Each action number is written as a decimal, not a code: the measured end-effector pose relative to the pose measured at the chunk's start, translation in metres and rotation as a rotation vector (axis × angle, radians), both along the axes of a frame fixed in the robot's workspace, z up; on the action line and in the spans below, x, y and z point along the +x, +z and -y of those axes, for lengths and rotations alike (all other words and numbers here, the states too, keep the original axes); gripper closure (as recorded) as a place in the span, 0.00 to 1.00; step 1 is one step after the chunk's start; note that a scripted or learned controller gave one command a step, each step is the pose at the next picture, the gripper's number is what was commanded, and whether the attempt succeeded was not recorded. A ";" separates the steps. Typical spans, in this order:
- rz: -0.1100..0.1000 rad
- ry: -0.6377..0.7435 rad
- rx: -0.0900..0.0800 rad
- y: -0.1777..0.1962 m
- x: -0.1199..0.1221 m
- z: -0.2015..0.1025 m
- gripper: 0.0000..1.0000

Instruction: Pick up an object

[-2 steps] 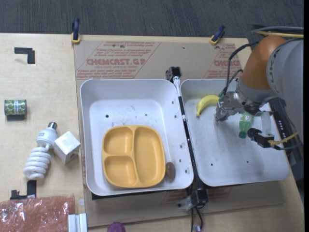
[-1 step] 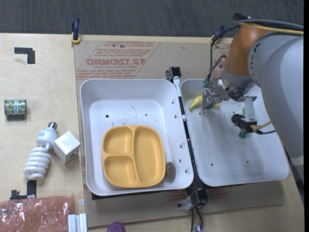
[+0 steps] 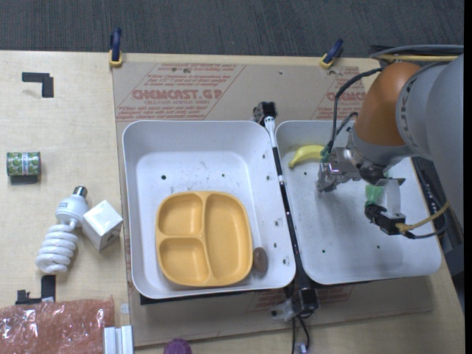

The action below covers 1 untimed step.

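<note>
Jaws I cannot read from up here: my gripper (image 3: 330, 177) hangs low in the right bin (image 3: 354, 260), its tip too small and dark to judge, so nothing counts as picked up yet. Largest to smallest: left bin (image 3: 140, 220), its yellow divided plate (image 3: 204, 238), then the banana (image 3: 305, 154) just beside my tip, the likely target; closing and lifting remain

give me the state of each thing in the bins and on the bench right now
banana: lying in the right bin, beside the tool, not lifted
yellow plate: flat in the left bin, right side up
brown lump: resting against the plate's right edge
light bulb: lying on its side on the bench
white cube: sitting beside the bulb
green can: lying on its side
</note>
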<state>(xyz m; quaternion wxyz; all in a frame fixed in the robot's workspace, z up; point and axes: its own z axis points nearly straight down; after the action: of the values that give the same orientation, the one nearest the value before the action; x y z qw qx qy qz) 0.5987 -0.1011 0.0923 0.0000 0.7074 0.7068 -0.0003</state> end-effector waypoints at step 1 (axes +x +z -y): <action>0.001 0.004 -0.001 0.001 0.060 0.023 0.00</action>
<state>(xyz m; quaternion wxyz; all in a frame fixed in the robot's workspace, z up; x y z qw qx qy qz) 0.6592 -0.1242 0.0930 0.0007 0.7060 0.7082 -0.0001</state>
